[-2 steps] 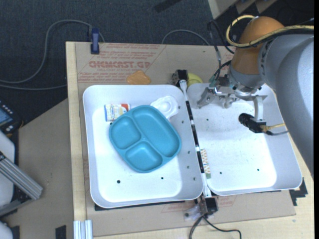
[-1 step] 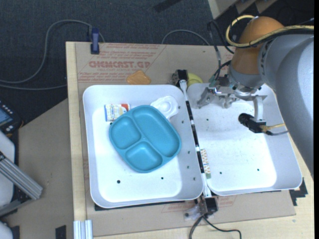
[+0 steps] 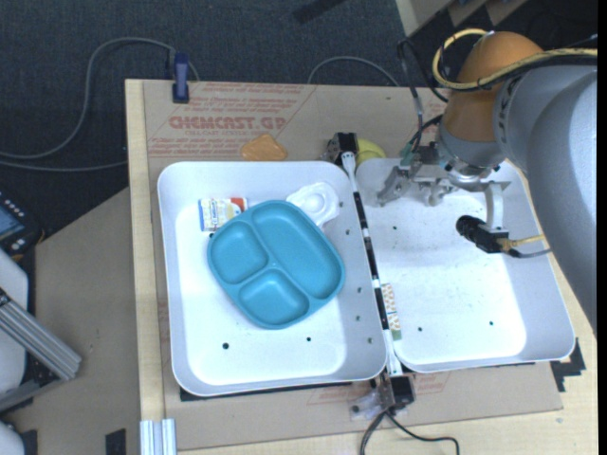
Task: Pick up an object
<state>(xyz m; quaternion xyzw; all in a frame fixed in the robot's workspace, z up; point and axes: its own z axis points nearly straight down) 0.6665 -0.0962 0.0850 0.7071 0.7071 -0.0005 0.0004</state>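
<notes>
My gripper (image 3: 417, 186) hung over the far end of the right bin (image 3: 455, 330) — whether released or clenched, I could not tell. The blue divided plate (image 3: 275, 263) lay well apart in the left bin (image 3: 190, 282), smooth plastic with three rounded compartments. Beside its far edge sat a white round lid (image 3: 316, 200) and a small printed packet (image 3: 216, 211).

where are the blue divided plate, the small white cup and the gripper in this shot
blue divided plate (image 3: 275, 263), camera view, central ridge between its compartments
small white cup (image 3: 314, 200), camera view, its inner hollow
gripper (image 3: 414, 186), camera view, midway between its fingertips
</notes>
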